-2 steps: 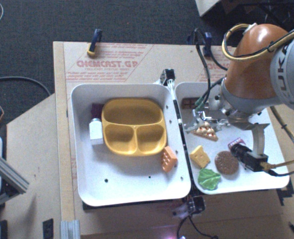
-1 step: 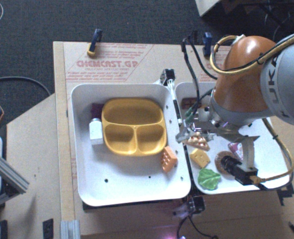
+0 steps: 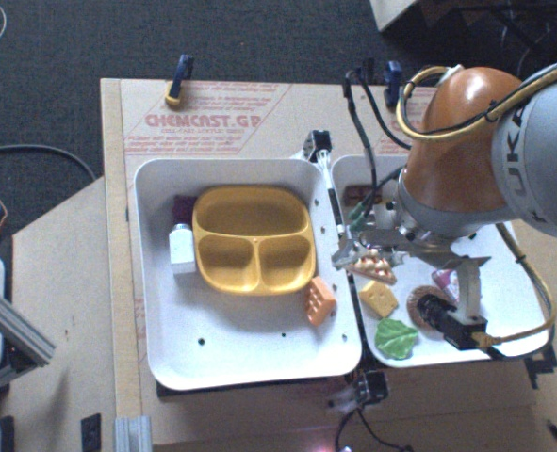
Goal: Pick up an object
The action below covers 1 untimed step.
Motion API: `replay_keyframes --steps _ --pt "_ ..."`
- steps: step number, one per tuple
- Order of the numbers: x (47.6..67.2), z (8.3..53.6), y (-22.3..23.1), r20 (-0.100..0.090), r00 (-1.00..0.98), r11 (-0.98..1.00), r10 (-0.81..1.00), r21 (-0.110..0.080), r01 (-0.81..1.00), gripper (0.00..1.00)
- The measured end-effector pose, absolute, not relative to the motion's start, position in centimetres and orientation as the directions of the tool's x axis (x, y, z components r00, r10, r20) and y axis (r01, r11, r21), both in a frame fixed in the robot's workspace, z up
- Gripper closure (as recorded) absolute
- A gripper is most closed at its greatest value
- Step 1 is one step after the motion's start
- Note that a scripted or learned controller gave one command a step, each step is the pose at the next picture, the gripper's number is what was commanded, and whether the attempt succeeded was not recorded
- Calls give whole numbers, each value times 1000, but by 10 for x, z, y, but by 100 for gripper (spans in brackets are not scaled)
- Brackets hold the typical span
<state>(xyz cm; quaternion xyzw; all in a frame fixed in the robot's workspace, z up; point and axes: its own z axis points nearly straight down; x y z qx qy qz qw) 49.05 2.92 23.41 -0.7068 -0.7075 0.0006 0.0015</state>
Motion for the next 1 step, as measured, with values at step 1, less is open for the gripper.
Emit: replay_keyframes --steps 1 --pt "486 223 22 1 1 -1 1000 -5 1000 100"
